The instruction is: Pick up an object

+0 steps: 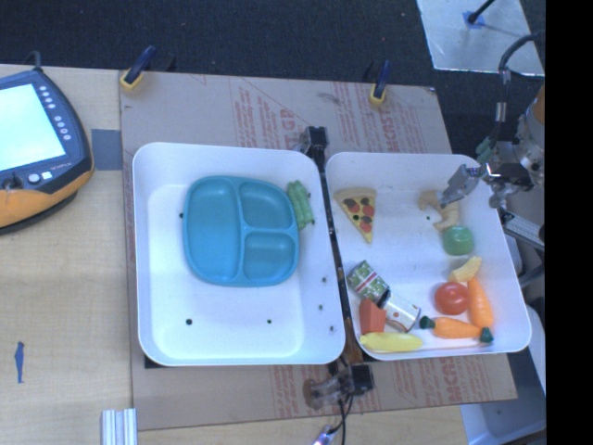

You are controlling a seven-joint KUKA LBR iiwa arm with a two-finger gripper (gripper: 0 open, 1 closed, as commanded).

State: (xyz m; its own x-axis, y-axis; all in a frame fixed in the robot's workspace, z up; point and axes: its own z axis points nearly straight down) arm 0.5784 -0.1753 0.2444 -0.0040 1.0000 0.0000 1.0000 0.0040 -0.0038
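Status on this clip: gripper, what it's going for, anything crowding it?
Gripper low over right bin, far corner. Nothing seen held. Tan toy and green ball right beside it. Pizza slice apart, left.

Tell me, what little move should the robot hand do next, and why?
Probably go straight down a bit. The gripper hovers at the far right of the right bin, just over a small tan toy beside a green ball. It holds nothing yet, so lowering onto the tan toy seems the likeliest next step.
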